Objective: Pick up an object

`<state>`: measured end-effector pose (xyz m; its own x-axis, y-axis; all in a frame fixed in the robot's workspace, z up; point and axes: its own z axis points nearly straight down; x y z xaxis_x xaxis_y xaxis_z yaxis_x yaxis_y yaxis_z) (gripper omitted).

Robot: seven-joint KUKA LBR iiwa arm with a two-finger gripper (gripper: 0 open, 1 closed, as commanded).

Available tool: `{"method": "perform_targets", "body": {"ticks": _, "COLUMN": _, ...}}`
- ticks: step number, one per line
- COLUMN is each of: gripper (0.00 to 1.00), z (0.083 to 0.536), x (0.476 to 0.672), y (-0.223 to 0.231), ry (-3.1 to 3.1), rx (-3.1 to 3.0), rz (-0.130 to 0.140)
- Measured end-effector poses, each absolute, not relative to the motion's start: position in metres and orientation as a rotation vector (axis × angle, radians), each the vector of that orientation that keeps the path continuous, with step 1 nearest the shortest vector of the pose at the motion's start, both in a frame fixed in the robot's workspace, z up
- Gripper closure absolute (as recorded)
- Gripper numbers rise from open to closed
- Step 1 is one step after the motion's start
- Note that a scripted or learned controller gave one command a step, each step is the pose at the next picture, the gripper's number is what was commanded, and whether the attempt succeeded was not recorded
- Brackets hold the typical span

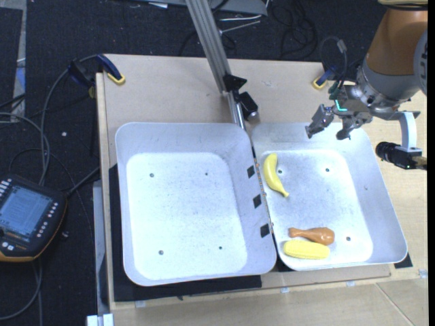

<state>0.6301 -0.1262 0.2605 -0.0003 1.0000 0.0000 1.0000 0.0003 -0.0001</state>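
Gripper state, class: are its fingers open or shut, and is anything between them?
Open. The gripper hangs above the right bin's far edge, its two dark fingers spread apart with nothing between them.

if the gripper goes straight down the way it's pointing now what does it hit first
Probably bare floor near the far rim of the right bin; the open gripper is well away from the banana, though depth is unclear.

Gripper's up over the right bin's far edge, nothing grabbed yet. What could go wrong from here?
1. The chicken drumstick and yellow oblong piece touch near the right bin front rim; a grasp there may nudge or catch both.
2. The banana lies close to the bin's left wall, so a finger could strike it.
3. The end effector hangs open over the far rim; descending straight risks clipping it.
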Motion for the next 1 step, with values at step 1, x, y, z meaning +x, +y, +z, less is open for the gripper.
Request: {"method": "perform_targets", "body": {"ticks": 1, "gripper": 0.0, "z": 0.2604, "x": 0.6301, "y": -0.1261, "ry": -2.222, "rx": -2.221, "rz": 0.0}}
